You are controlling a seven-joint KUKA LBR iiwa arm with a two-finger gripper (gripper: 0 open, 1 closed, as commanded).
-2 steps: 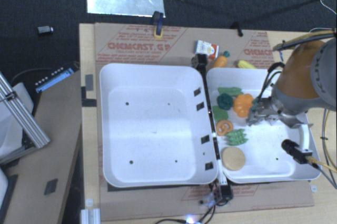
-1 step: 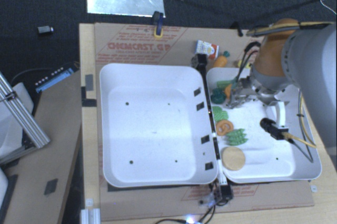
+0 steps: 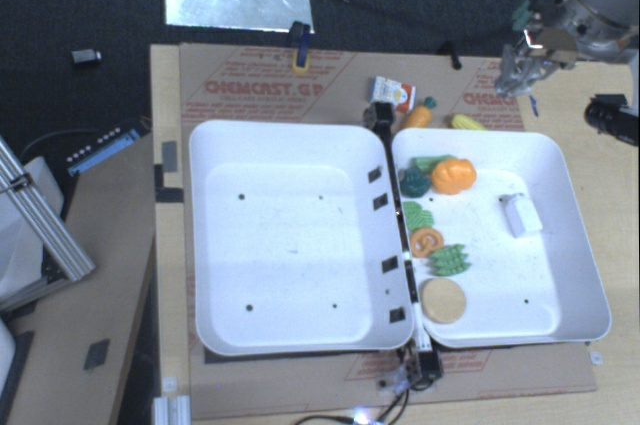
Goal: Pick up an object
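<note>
I have the gripper (image 3: 520, 73) hanging high beyond the far edge of the right shallow white bin (image 3: 570, 203), over the table; I cannot tell its state, and nothing shows in it. The pickable things cluster along that bin's left wall: an orange plastic pepper (image 3: 453, 175), a round tan biscuit (image 3: 442, 300), green toy vegetables (image 3: 448, 259). A small white block (image 3: 519, 214) lies apart, likely the easiest target.

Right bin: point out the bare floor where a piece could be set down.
In the right bin, free floor lies right of the white block and between it and the tan disc. The divider side is crowded: orange pepper, green pieces.
</note>
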